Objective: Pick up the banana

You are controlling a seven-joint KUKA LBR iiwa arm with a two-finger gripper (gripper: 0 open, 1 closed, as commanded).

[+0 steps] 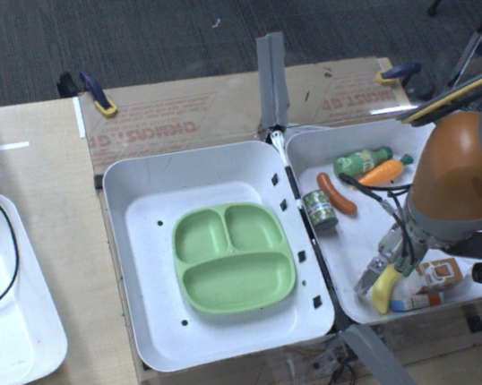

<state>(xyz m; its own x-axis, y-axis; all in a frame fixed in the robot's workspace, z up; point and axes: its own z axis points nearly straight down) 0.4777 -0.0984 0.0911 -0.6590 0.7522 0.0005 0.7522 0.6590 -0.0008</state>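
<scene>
One gripper point(382, 270), mine, hangs low in the right-hand bin point(330, 150) near its front edge, reaching in from the right under my grey arm with its orange band. Its metal tips sit right at the upper end of the banana point(383, 289), touching it or very nearly; I cannot tell from this slanted overhead view how the tips are set or whether anything is pinched.

Outward from there, the banana is small, yellow and curved, lying below and slightly left of my tips near the bin's front wall. I judge it a light, smooth toy, probably stiff and a little slippery, best taken across its thick middle.

A small carton point(439, 273) lies just right of it. Farther back lie a can point(319, 208), sausage point(340, 196), carrot point(381, 174) and green bottle point(360, 162). In the left bin point(145, 275) rests a green divided plate point(232, 258).
</scene>
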